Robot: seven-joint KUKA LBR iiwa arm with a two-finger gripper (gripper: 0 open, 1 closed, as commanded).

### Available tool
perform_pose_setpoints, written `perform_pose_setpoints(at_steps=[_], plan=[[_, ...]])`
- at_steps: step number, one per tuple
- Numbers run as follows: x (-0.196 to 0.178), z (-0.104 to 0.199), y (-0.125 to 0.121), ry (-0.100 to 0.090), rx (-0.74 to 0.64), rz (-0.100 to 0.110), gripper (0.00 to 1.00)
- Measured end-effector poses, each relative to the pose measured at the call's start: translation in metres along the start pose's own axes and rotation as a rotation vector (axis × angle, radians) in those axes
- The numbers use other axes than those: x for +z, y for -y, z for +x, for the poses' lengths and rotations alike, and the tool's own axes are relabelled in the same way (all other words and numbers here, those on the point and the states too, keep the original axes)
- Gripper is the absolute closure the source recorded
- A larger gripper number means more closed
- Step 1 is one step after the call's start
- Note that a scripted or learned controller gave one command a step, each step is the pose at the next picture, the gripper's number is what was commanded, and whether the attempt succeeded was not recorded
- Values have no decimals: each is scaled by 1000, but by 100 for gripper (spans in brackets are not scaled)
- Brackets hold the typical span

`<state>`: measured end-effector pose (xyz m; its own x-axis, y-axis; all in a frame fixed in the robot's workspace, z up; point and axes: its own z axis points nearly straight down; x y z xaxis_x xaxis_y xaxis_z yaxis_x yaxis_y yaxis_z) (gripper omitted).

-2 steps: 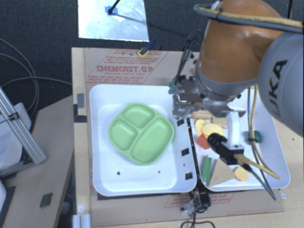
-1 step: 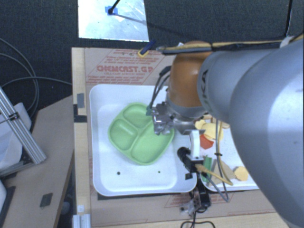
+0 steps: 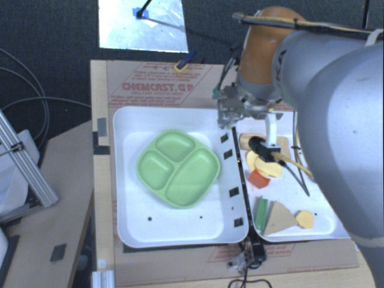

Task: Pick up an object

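Camera view: small plastic toy food pieces [image 3: 264, 164] are seen in the right white bin [image 3: 324, 224], judged light, rigid, slippery. The gripper [image 3: 227, 114] is positioned above the far-left corner; jaw state cannot be told. A grasp across the red block [image 3: 258, 178] is advised.

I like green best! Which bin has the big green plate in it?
The left bin. The green divided plate lies in its middle; the right bin holds small pieces, just one thin green stick.

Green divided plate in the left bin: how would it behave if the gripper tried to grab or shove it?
The green divided plate looks like rigid moulded plastic, so probably stiff and light. It lies flat in the left bin, so it will likely slide, not tip or roll. Its low, rounded rim probably gives a poor pinch.
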<state>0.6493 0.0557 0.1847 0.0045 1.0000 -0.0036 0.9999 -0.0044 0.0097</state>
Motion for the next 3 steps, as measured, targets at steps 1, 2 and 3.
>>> perform_pose_setpoints(at_steps=[1, 2, 3], plan=[[95, 65, 67, -5, -12, 20, 100], [97, 61, 16, -2, -9, 19, 100], [-6, 53, 14, -5, -7, 1, 100]])
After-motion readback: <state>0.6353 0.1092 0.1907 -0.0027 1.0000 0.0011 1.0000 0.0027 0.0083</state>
